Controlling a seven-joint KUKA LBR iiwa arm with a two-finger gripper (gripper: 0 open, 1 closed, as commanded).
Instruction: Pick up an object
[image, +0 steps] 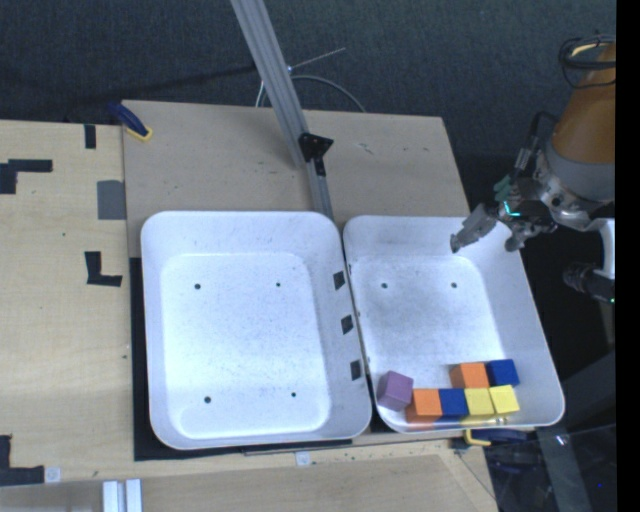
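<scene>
Several small blocks lie along the near edge of the right bin (420, 300): a purple block (396, 388), an orange block (427, 402), a blue block (453, 402), a yellow block (480, 401), another yellow block (504, 398), a brown-orange block (468, 376) and a blue block (502, 372). My gripper (490, 230) hovers over the bin's far right corner, well away from the blocks. Its two fingers are spread apart with nothing between them.
The left bin (240, 330) stands beside the right one. A slanted metal pole (285, 95) crosses the bench behind the bins. A blue and yellow item (132, 120) lies at the bench's far left. A clamp (480, 434) sits at the right bin's near edge.
</scene>
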